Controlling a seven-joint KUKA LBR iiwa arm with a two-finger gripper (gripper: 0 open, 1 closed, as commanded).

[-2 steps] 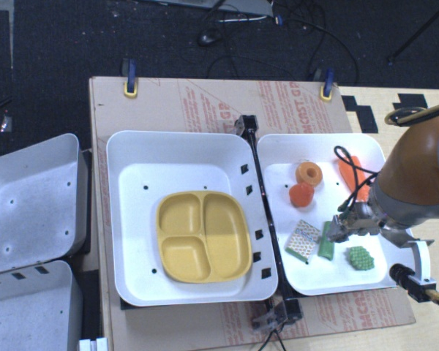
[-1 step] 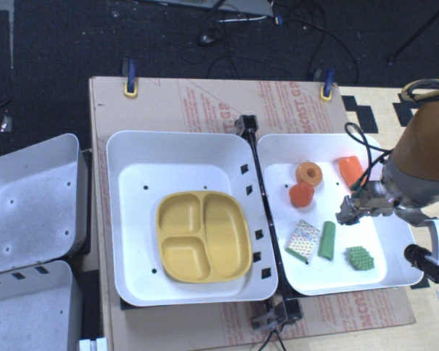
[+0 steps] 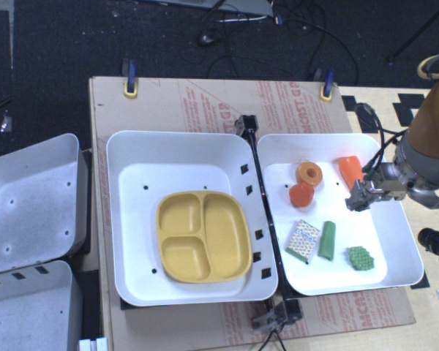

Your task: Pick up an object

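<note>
My gripper (image 3: 358, 198) hangs over the right bin (image 3: 402, 229), near its right side. It is dark and small from up here, and I cannot tell how it is set, and I see nothing caught in it.

Closest to my gripper is an orange block (image 3: 349, 170). It sits just beside me, a little toward the back of the bin, tilted, long and bright. A bit further to the left is a round orange ring (image 3: 309, 173) that looks like a little donut with a hole in the middle. Touching it in front is a red ball shape (image 3: 301, 194), smooth and round.

In front of my gripper, toward the near edge of the bin, lies a bumpy green lump (image 3: 361, 257). To my left and to the front is a green stick (image 3: 327, 240), standing long and thin. Just beside that is a flat white square with green dots (image 3: 304, 240), tipped like a diamond.

Far away from my gripper, across the black strip between the bins, is the left bin (image 3: 132, 196). A yellow plate (image 3: 203, 235) with three parts lies in it.
</note>
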